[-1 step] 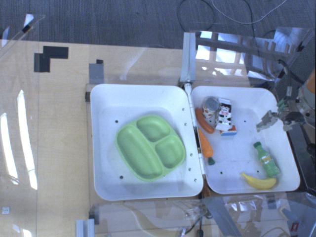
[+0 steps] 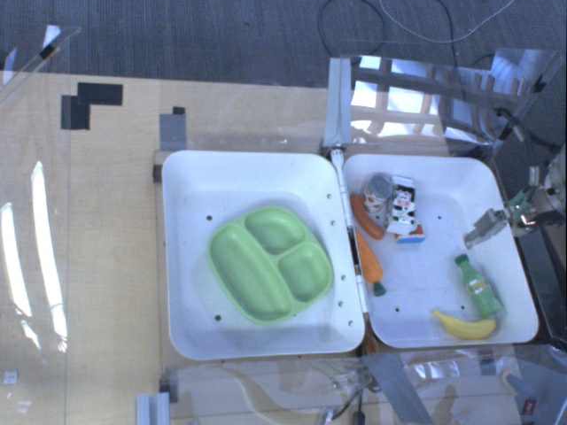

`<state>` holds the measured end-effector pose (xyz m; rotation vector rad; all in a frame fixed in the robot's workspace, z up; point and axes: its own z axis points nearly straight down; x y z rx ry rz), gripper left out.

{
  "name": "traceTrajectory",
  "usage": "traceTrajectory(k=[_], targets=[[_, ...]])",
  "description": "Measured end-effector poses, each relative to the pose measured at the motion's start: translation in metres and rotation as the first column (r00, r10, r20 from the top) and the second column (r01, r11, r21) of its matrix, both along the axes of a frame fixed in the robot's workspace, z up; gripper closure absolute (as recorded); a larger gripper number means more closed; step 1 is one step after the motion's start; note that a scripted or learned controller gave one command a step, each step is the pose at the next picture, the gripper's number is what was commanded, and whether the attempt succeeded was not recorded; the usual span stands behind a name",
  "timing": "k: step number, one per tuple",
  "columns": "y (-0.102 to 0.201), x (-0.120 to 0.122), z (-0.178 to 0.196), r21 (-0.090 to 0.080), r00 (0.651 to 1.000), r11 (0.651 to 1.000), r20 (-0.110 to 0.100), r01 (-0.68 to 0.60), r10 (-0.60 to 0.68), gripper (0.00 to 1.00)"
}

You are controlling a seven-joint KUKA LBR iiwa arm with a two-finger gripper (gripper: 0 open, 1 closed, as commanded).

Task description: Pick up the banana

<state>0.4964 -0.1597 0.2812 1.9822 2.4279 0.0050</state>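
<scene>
so my gripper (image 2: 496, 222) is poking in at about 3 o'clock of the right bin (image 2: 443, 171), just over its right rim. honestly can't tell how wide it's open from this angle, it's a small greyish blur, and nothing shows between the tips. it isn't touching any of the stuff in the bin as far as i can see.

the banana (image 2: 464, 325) is yellow, gently curved, lying flat on the bin floor down at around 5 o'clock, close to the near rim. its right end sits just beside the bottom of the green bottle (image 2: 478, 287), maybe touching, hard to say. it's well apart from my gripper, roughly at 7 o'clock from it.

count of what's around: two white bins, side by side. in the left bin (image 2: 190, 184) there's one green divided plate (image 2: 269, 262) with three compartments, sitting about dead centre. in the right bin: one banana, one green bottle lying down at 4 o'clock, one grey can (image 2: 379, 189) near 10 o'clock, one small carton (image 2: 405, 209) with black and white print right next to the can, one reddish sausage thing (image 2: 366, 217) by the left wall, and one orange carrot (image 2: 368, 263) below it at 8 o'clock.
</scene>
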Motion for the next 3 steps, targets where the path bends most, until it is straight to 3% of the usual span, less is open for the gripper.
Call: traceTrajectory(k=[1,2,3], targets=[[-0.011,-0.008,-0.062,-0.001,0.962,0.962,-0.002,-0.274,0.274,0.00],[-0.011,-0.007,-0.036,-0.003,0.943,0.943,0.000,-0.332,0.332,0.00],[0.026,-0.007,-0.021,-0.005,0.874,0.874,0.000,-0.486,0.486,0.00]])
